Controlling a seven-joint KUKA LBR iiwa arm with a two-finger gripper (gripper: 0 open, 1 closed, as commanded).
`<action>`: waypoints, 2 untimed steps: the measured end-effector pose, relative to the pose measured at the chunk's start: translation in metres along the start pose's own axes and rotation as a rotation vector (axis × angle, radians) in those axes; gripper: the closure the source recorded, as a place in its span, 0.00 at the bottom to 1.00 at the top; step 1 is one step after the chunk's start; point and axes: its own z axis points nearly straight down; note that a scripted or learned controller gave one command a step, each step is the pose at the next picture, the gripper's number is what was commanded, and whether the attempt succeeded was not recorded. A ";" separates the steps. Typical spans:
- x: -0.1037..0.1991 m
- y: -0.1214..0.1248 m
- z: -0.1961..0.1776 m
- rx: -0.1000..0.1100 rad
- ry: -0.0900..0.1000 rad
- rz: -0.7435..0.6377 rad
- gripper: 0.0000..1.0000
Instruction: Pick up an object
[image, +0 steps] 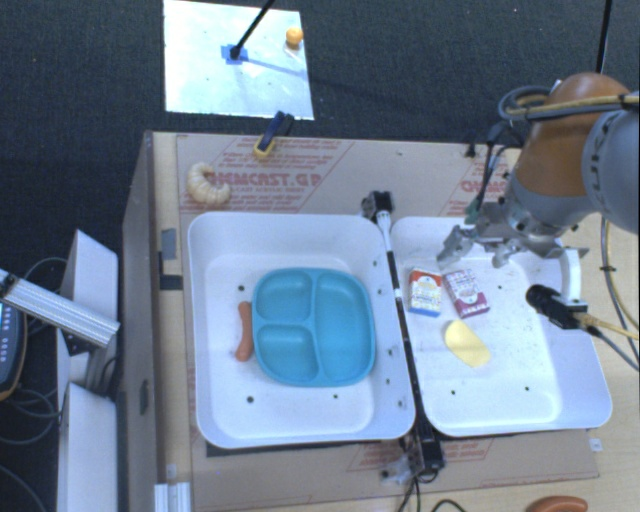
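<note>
Red-and-white carton (425, 292) | flat, boxy, in right bin (560, 400) | pink packet (466, 293) just right of carton | smooth yellow wedge (466, 344) below-right | my claw (476, 247) above-right, prongs spread, holding nothing

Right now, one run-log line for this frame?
phase: approach | pincer: above right bin, nothing held | nearest: pink carton | also: red-white carton, yellow piece | left bin: blue tray, sausage

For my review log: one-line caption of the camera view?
Gripper above right bin near two cartons; blue tray in left bin.
</note>
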 end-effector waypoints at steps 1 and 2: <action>-0.028 0.011 0.059 0.001 -0.001 0.002 0.00; -0.041 -0.014 0.105 -0.001 -0.002 0.003 0.00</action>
